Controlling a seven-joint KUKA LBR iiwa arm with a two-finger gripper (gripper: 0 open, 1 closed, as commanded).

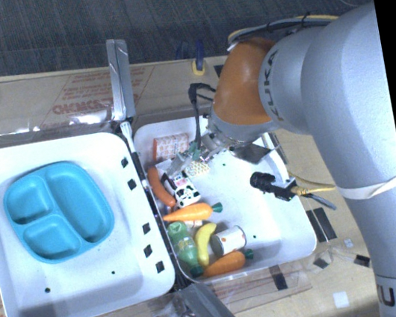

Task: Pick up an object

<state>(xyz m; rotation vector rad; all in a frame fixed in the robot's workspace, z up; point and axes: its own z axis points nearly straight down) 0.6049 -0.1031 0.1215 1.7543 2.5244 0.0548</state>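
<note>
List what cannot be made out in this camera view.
- Gripper: finger state too small and cluttered to judge; the arm's orange band overhangs it.
- Box at the right bin's back: print blurred.
- Can: label too small to read.
- Green item: partly covered by the banana.

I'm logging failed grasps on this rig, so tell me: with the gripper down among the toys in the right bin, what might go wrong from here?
1. The gripper sits over tightly packed items, near the black-and-white die and the orange sausage; it may close on two things or on none.
2. The toys crowd the right bin against its left wall, so a finger might catch that wall.
3. The carrot and banana lie close by and could get nudged.
</note>
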